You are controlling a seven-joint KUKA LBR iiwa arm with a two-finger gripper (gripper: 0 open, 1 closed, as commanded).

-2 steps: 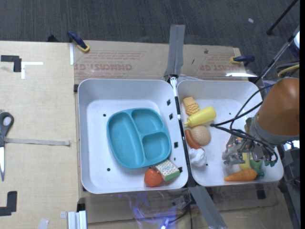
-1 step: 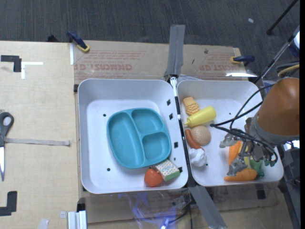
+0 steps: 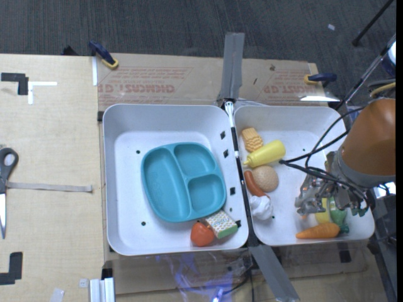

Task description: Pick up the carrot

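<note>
The carrot [image 3: 318,232] lies at the near edge of the right bin [image 3: 296,123]. The gripper [image 3: 310,201] hangs just above it; I cannot tell its state.

A single camera hangs above the bench, fixed, looking down at a slant; the dark carpeted floor [image 3: 189,11] fills the top of the frame, so the far side lies upward; the two white bins sit side by side near the middle, the left bin [image 3: 113,168] whole, the right bin [image 3: 283,115] partly under the arm [image 3: 374,140], which enters from the right edge; the wooden benchtop [image 3: 44,150] stretches leftward; the distance is moderate.
</note>
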